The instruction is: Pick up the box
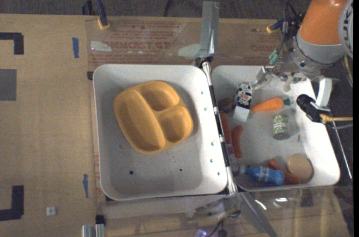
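Note:
The box [242, 100] is a small white carton with a black cow pattern. It stands in the right bin [328, 158] near the back left, leaning against the divider side. My gripper [277, 77] hovers over the back of that bin, right of and slightly behind the box and apart from it. Its fingers are spread open with nothing between them. An orange carrot [269, 105] lies just right of the box, below the gripper.
The right bin also holds a small green can [280, 125], two red sausages [237, 140], a blue bottle [265, 175] and a tan round lid [299, 167]. A yellow divided plate [152, 115] sits in the left bin [112, 174].

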### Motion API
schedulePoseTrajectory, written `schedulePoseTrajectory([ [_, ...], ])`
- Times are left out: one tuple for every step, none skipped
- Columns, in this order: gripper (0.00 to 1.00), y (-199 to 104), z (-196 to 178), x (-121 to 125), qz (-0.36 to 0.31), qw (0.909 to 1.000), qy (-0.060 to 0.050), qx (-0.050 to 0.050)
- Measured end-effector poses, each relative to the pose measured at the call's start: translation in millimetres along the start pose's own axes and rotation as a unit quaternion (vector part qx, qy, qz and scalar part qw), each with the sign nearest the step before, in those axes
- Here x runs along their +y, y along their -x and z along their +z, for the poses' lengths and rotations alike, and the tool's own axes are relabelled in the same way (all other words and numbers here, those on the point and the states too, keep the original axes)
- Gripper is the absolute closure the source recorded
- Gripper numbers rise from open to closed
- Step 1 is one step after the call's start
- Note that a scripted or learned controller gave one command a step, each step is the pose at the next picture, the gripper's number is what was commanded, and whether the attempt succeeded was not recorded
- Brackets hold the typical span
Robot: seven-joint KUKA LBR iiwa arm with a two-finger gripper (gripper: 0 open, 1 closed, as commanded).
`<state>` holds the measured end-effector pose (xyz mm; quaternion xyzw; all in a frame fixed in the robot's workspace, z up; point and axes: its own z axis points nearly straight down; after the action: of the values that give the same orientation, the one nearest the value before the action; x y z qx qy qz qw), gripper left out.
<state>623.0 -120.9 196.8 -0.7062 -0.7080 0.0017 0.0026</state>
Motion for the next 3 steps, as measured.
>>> schedulePoseTrajectory([
  [0.00, -10, 78, -39, 0.037, 0.9993, 0.000, 0.000],
  [0.00, -10, 78, -39, 0.037, 0.9993, 0.000, 0.000],
  [0.00, -14, 112, 20, 0.213, 0.9771, 0.003, 0.000],
])
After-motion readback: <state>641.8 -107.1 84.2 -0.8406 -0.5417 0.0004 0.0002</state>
